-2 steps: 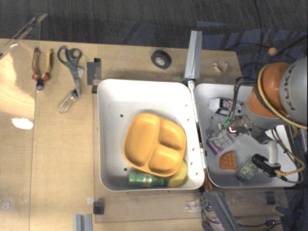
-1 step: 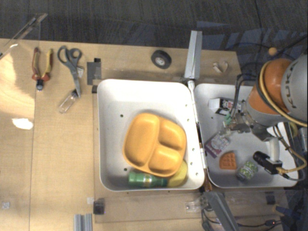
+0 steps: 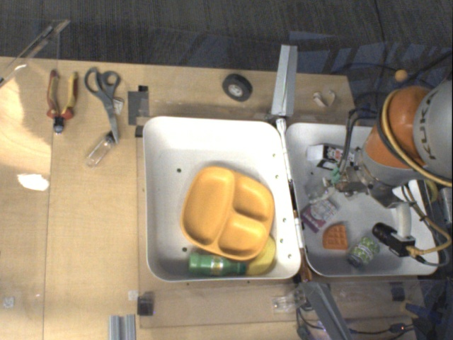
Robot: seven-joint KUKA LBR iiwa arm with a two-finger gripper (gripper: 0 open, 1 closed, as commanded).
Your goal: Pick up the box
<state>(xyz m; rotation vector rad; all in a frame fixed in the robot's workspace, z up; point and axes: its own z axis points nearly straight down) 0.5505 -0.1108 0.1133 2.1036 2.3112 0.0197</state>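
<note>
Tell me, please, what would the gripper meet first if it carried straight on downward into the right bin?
Probably the crumpled clear wrapper just below the gripper; depth is hard to judge from this slanted view.

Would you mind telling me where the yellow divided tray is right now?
The yellow divided tray lies in the left white bin, toward its near side, resting over a green can at the bin's front edge.
</note>
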